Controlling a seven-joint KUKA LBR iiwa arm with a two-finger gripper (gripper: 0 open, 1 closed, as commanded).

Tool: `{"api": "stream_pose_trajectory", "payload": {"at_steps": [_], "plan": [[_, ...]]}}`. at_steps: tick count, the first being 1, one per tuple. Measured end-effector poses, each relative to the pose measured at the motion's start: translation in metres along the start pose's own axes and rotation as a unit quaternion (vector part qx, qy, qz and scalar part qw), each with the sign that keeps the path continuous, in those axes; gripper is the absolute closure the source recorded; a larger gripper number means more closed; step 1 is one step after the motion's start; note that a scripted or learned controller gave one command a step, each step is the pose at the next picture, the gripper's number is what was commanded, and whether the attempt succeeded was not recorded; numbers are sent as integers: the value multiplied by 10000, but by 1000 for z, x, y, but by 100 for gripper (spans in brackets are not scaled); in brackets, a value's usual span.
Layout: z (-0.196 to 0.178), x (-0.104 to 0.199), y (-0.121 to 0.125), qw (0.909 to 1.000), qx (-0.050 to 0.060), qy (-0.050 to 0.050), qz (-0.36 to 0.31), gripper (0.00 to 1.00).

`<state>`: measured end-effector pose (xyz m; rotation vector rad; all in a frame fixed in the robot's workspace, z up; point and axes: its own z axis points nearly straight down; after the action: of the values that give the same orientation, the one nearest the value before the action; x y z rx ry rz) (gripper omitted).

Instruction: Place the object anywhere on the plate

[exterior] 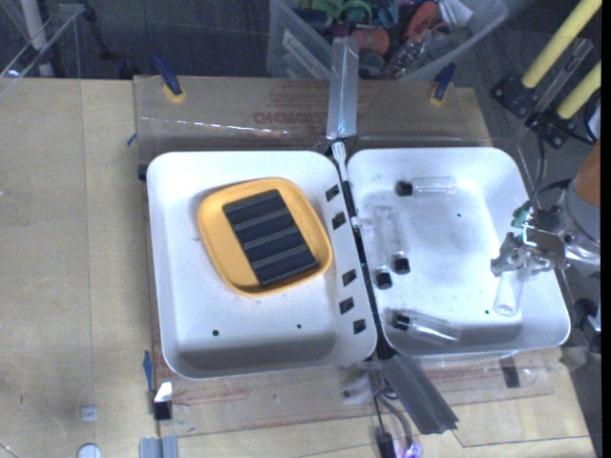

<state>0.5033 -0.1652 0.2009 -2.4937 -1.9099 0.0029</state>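
A yellow plate (216, 219) lies in the left bin (177, 332), and a black ridged slab (270, 237) rests on it. My gripper (516, 263) is at the right edge of the right bin (477, 165), far from the plate. A clear plastic tube (505, 294) hangs upright from between the fingers, above the bin floor, and the fingers appear shut on it.
Several clear tubes with black caps lie in the right bin: one at the back (425, 187), one at the front (425, 326), and small ones near the divider (391, 270). A raised divider (348, 246) separates the bins. A clear tub of toys (382, 12) stands behind them.
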Motion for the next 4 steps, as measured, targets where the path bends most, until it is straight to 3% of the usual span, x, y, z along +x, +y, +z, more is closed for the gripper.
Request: {"api": "stream_pose_trajectory", "payload": {"at_steps": [1, 2, 3, 4], "plan": [[0, 0, 0, 10000, -1, 0, 0, 0], [39, 20, 32, 9970, 1, 7, -771, 0], [43, 18, 67, 9900, -19, -2, -1410, 0], [53, 80, 83, 9830, -21, 1, -1836, 0]]}}
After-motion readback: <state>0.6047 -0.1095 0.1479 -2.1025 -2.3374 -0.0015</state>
